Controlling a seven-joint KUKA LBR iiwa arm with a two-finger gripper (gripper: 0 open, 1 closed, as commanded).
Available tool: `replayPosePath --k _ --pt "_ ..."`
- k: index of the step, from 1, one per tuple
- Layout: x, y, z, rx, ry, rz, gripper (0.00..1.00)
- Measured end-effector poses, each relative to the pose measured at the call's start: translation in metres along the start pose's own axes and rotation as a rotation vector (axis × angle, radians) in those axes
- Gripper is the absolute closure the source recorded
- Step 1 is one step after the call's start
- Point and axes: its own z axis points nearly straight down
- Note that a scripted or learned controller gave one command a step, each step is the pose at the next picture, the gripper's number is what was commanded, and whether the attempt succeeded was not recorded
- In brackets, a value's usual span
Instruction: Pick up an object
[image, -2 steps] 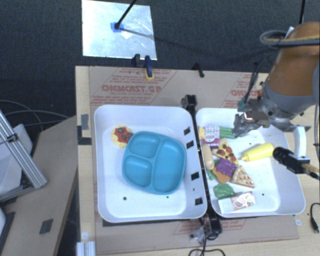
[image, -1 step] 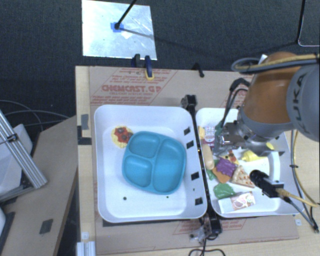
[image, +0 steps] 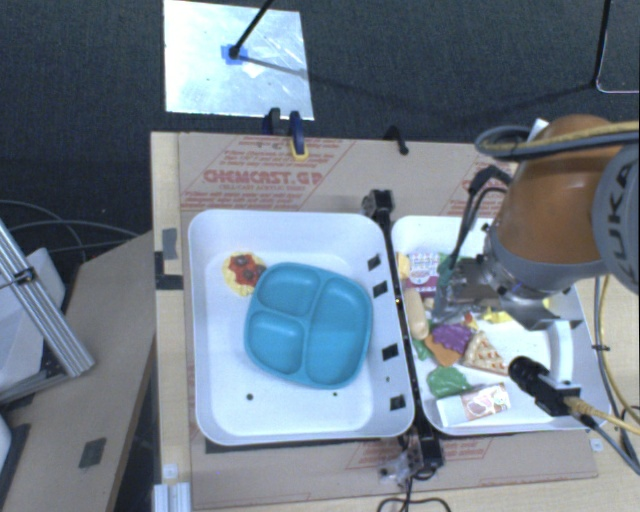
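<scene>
The left bin (image: 215, 330) holds a blue divided plate (image: 307, 324) near its middle, with a small yellow-and-red piece (image: 243, 272) touching the plate's rim at ten o'clock; the right bin (image: 500, 418) holds a heap of toy food: a purple piece (image: 452, 337), a pizza slice (image: 484, 354) just beside it at four o'clock, a green piece (image: 447, 380) and a wrapped packet (image: 484, 402) toward six o'clock; the gripper (image: 462, 293) sits low over the heap's upper part; whether its jaws are released or clenched cannot be told, the wrist hiding them; the arm (image: 560, 215) covers the bin's three o'clock side.
</scene>
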Motion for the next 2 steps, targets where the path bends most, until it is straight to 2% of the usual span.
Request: replayPosePath --k 1,2 --pt "0.100 0.002 -0.054 -0.006 0.004 -0.010 1.00" --pt "0.062 0.002 -0.197 -0.020 0.002 0.002 1.00"
